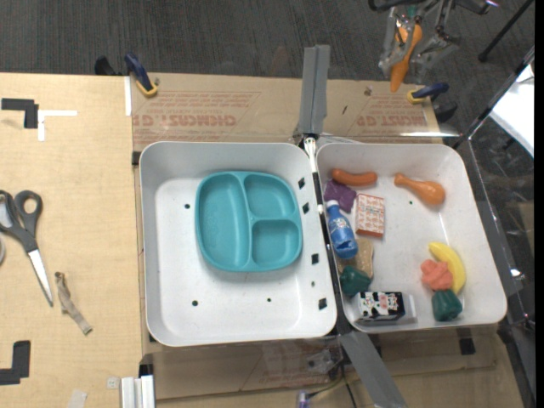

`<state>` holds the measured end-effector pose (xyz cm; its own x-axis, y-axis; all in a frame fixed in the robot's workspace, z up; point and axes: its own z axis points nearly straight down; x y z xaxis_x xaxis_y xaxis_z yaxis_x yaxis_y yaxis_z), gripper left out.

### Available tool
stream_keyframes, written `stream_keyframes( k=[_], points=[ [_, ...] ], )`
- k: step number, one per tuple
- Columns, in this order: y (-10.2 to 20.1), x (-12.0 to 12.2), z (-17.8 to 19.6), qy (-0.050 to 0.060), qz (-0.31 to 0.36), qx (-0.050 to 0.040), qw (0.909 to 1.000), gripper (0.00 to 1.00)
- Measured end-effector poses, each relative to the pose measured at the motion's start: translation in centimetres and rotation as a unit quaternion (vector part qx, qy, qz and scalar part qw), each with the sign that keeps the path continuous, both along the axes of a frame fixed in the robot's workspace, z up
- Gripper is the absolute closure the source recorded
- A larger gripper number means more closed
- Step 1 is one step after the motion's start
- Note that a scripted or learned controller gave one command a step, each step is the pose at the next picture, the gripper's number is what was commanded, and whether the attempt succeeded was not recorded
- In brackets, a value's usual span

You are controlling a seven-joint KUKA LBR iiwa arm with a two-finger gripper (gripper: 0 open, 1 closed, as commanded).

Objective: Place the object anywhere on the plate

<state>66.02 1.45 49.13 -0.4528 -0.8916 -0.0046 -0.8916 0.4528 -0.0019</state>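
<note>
plate (249, 221): teal, 3 compartments, sits mid left bin (170, 313) w/ nothing on it
right bin (476, 253): toys all still here — hot dog (354, 177) & drumstick (422, 189) along far edge, blue bottle (341, 230) by left wall, banana (450, 264) near right wall, black/white carton (380, 305) at near edge
gripper: can't tell — arm not over the bins
bench (68, 185): scissors (25, 232) at left edge

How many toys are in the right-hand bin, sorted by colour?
Orange: 2, the sausage and the drumstick.
Yellow: 1, the banana.
Blue: 1, the bottle.
Purple: 1, the purple piece.
Green: 2, the dark green lump and the green piece.
Pink or red: 2, the pink lump and the red-patterned box.
Black and white: 1, the carton.
Total: 10.
</note>
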Motion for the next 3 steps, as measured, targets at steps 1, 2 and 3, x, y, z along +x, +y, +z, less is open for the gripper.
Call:
stream_keyframes(
  k=[1, 2, 3],
  points=[
    [-7.0, -6.5, -3.3, 0.001, 0.014, -0.0006, 0.9999, 1.0],
    [-10.7, 0.0, -0.6, 0.0, -0.163, -0.0003, 0.9866, 1.0],
    [-15.4, -1.3, -8.2, 0.002, -0.301, -0.0002, 0.9536, 1.0]
  ],
)
